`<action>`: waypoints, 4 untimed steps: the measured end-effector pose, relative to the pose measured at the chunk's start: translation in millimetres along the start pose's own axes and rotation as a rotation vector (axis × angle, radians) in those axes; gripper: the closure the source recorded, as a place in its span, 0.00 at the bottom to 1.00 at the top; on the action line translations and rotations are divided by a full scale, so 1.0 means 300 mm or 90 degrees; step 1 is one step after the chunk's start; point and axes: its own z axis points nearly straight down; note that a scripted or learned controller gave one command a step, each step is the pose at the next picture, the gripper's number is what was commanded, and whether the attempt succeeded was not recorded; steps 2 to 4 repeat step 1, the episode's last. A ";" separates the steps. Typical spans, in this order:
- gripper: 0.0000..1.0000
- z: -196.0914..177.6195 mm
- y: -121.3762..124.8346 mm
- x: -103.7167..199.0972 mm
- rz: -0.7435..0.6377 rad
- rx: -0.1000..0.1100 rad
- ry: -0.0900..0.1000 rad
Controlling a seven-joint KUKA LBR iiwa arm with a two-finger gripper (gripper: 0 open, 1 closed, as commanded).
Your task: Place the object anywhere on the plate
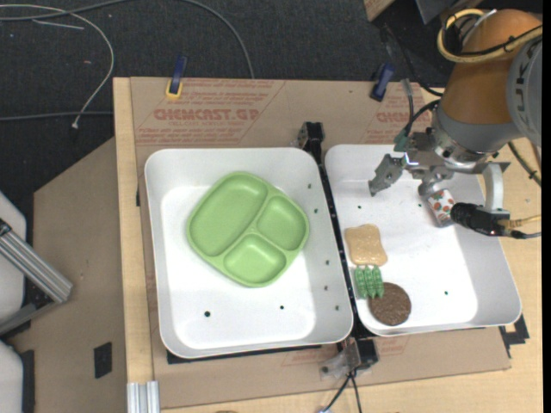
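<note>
While I watch from the overhead camera, I see the arm (482, 76) reaching in from the right over the right bin (482, 291), its orange band above the grey wrist. Its jaws (411, 181) hang above the far half of that bin; one dark finger (383, 175) points down toward the left and the other (439, 203) sits apart from it, so the jaws stand open with bare white bin floor between them. At the tip of the right-hand finger I make out something small, white with red spots, but I cannot tell whether it is part of the finger or a separate item. Three objects lie along the near-left side of the right bin: a tan cracker-like slab (366, 244), just below it a small green ridged piece (368, 280), and touching that a round brown disc (391, 304). All are well apart from the jaws. The green divided plate (248, 228), with three compartments, rests tilted in the middle of the left bin (172, 317). Both bins sit side by side on the cardboard-covered table (129, 144).
</note>
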 end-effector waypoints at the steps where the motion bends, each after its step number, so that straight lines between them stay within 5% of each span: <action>1: 0.00 0.144 0.021 -0.014 0.000 -0.003 -0.001; 4: 0.00 0.144 0.021 -0.014 0.000 -0.003 -0.001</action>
